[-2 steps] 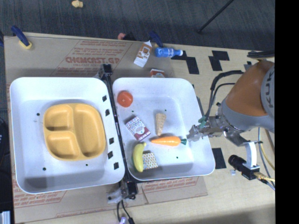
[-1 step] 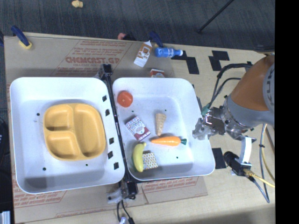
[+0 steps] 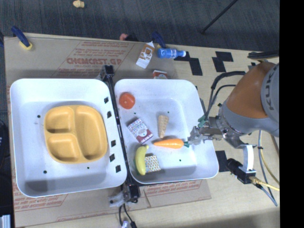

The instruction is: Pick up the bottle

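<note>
Camera view: right bin (image 3: pixel 190 87) holds carrot (image 3: pixel 168 144), banana (image 3: pixel 141 160), tomato (image 3: pixel 127 100); left bin (image 3: pixel 19 94) a yellow tray (image 3: pixel 76 132). Bottle (image 3: pixel 167 53) lies at counter's (image 3: pixel 57 49) far edge. Gripper (image 3: pixel 194 137) over bin's right rim, grip unclear.

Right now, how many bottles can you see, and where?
1: the blue bottle lies on its side on the bench behind the right bin, outside both bins. None visible among that bin's items.

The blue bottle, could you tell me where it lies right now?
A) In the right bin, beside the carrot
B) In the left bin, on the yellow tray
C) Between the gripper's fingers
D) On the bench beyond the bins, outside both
D: the blue bottle lies on its side on the bench past the right bin's far rim, well away from the gripper, which is by the carrot.
</note>
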{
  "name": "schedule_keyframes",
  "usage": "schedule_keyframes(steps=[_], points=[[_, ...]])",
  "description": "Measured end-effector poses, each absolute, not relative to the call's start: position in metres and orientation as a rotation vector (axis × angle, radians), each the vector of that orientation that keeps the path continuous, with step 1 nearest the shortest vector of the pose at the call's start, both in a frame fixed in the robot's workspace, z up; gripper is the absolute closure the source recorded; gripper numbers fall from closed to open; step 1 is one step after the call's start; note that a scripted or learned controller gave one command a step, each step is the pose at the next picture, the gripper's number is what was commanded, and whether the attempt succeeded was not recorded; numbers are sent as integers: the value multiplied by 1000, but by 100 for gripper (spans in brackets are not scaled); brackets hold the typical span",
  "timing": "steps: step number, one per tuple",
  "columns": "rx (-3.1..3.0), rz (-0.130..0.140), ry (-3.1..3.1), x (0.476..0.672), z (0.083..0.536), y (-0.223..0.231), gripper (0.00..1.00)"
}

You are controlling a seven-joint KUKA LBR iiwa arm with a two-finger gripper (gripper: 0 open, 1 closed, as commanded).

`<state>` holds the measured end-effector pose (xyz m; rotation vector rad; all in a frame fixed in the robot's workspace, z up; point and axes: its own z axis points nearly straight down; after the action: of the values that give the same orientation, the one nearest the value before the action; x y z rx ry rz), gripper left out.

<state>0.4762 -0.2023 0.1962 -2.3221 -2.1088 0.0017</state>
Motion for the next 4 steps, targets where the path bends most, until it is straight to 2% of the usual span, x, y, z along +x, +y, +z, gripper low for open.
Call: schedule_keyframes(steps=[1, 3, 4], points=[[-2307, 1, -2129, 477, 216, -208, 100], [-1966, 1, -2441, 476, 196, -210, 100], [-2350, 2, -2082, 476, 206, -211, 100]])
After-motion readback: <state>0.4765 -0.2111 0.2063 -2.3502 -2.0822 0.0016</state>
